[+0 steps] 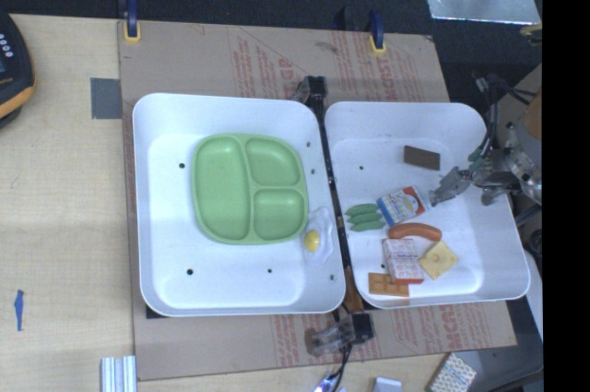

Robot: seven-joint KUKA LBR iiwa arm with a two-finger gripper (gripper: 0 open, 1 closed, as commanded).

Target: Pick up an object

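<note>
White plastic makes up the two bins, which sit side by side on a brown board. The left bin (161,279) is the landmark here. Inside it, a bit above its middle, lies a big green plate (249,188) with three sections. Just past the plate's lower right corner sits a small yellow ball (312,240), close to the wall shared with the other bin.

The right bin (498,275) touches the left bin along that wall. At its far side from the left bin, the gripper (454,186) reaches in. It is grey and blurry, so I cannot tell how its fingers stand, and I see nothing in them.

The small things lie in the right bin, most of them in the half near the left bin. A dark brown block (421,157) is up top, alone. Lower down, the green beans (363,215) lie nearest the left bin. Beside them is a small packet (402,204) with blue and red on it. Under that is an orange sausage (415,231). Below it sit a pink and white packet (402,259), a yellow cheese piece (438,260) and, lowest, a brown cracker (387,285).
</note>
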